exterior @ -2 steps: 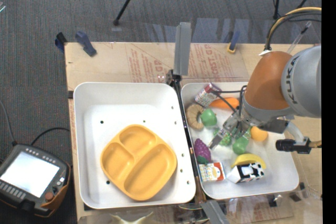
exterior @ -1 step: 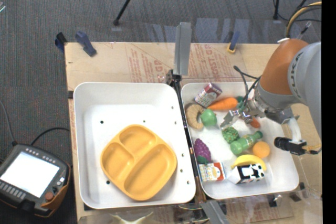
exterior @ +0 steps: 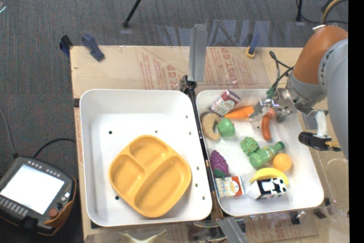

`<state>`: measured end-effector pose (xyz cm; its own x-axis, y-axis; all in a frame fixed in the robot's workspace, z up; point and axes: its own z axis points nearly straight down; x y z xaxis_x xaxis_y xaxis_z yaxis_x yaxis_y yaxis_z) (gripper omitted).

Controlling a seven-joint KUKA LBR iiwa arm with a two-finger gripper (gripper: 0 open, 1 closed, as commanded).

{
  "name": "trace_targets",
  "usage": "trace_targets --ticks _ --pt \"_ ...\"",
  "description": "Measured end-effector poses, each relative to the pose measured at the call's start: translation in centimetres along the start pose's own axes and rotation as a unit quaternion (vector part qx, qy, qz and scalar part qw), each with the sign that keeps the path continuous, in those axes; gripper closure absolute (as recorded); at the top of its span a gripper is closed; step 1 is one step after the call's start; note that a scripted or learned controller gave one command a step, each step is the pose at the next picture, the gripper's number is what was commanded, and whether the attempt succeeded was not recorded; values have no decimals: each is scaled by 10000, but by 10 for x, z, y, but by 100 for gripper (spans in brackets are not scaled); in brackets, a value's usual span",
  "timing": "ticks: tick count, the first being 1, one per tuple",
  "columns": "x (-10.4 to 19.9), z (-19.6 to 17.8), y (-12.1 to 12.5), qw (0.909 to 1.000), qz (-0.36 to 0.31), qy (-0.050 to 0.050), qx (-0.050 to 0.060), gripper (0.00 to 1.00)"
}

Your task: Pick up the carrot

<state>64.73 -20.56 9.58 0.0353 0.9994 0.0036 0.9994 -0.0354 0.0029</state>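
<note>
Gripper (exterior: 263, 112) low at the carrot's (exterior: 241, 112) thick end, grasp unconfirmed.

You can't tell here whether the fingers are spread or closed; they sit right at the carrot's right end, probably lined up to pinch it. The carrot lies flat in the right bin (exterior: 310, 179), upper part, hemmed by a small can (exterior: 225, 103), a green ball (exterior: 226, 128) and a sausage (exterior: 265, 129), so expect a crowded grip.

Plywood bench (exterior: 142, 68), two white bins (exterior: 94, 122) side by side
</note>
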Motion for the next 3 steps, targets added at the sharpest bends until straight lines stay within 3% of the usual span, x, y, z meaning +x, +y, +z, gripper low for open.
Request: trace_targets --ticks 1,3 --pt "4 8 -46 9996 287 -10 30 0" --pt "-5 8 -139 9998 215 11 31 0"
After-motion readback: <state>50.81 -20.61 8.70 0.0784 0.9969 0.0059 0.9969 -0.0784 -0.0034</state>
